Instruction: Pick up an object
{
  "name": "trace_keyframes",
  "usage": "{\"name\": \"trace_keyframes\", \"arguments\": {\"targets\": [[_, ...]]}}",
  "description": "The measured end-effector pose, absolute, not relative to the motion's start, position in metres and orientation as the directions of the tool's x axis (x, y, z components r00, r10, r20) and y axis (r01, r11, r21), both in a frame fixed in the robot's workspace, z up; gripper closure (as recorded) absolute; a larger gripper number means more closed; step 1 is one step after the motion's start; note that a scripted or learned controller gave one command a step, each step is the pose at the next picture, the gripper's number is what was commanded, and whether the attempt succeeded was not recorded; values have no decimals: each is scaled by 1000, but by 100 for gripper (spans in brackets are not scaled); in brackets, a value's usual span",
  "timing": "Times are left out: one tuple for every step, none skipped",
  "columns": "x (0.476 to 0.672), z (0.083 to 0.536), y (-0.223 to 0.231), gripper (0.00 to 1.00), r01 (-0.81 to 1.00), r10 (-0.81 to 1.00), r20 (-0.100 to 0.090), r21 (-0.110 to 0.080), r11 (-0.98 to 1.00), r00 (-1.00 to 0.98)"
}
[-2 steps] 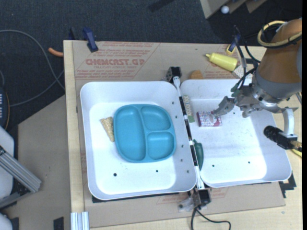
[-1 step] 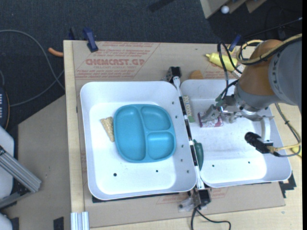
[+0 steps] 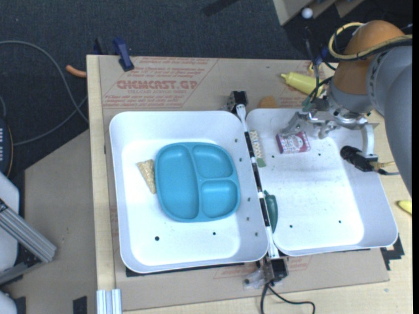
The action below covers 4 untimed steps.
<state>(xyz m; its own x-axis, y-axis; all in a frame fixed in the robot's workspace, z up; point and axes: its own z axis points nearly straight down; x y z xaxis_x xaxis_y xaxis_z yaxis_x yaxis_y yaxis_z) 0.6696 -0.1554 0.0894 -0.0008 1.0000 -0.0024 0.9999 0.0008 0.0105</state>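
Note:
A small pink and white packet [image 3: 292,143] lies flat at the back left of the right bin [image 3: 327,241]. My gripper [image 3: 306,130] hangs just above and behind the packet, reaching in from the right. Its two metal fingers [image 3: 289,128] are spread apart, with the left one over the packet's top edge and nothing between them. A blue divided plate [image 3: 196,180] lies in the middle of the left bin [image 3: 131,136]. A tan wedge [image 3: 147,171] is tucked against the plate's left side.
A dark green item [image 3: 271,209] lies on the divider between the bins, and a small speckled strip [image 3: 255,146] sits farther back along it. A yellow object [image 3: 298,81] and a small orange piece [image 3: 267,101] rest on the cardboard behind the right bin.

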Motion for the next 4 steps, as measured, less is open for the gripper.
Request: {"name": "trace_keyframes", "arguments": {"targets": [[671, 101, -154, 100, 1000, 1000, -3, 15, 3, -3], [578, 93, -102, 100, 1000, 1000, -5, 21, -1, 1], [578, 103, -102, 100, 1000, 1000, -5, 24, -2, 2], [578, 103, -102, 0, 1000, 1000, -5, 23, -1, 1]]}}
